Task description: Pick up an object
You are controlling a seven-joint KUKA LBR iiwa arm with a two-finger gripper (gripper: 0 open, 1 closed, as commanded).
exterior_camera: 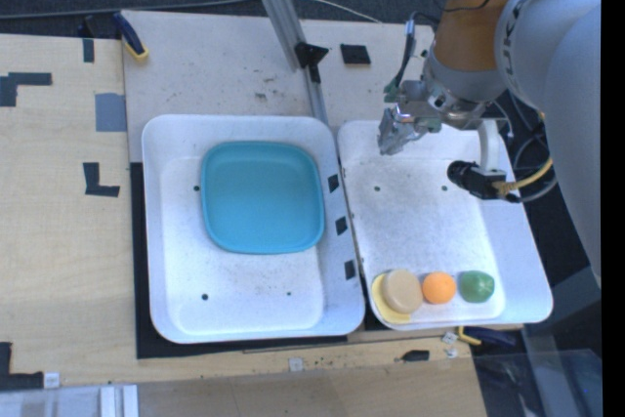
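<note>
Camera view puts my pincer (395,137) over the far edge of the right bin (430,220), gripping nothing; whether it is spread I cannot tell. 3 objects line the near edge: tan disc (400,290), orange ball (438,288), green ball (476,285).

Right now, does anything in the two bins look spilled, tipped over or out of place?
Nothing stands out. The blue plate lies flat in the left bin. In the right bin, a tan round object, an orange ball and a green ball sit in a row at the near edge. The gripper is above that bin's far edge.
</note>
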